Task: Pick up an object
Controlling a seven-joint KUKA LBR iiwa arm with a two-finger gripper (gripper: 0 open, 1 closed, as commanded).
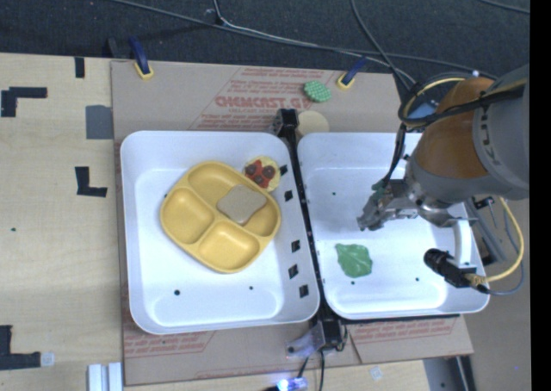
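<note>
A crumpled green object (354, 259) lies on the floor of the right bin (331, 161), near its front. My gripper (372, 216) hangs over the middle of that bin, a little above and to the right of the green object. The grey arm with its orange band (452, 144) comes in from the right. In the left bin (142, 208) sits a yellow divided plate (194, 221) with a tan square piece (241, 203) on it. A small red and dark item (263, 173) rests at the plate's far right edge.
A green dotted disc (317, 90) and a pale round thing (313, 121) lie on the cardboard behind the bins. A black divider (297, 208) runs between the bins. Cables cross the dark floor at the back.
</note>
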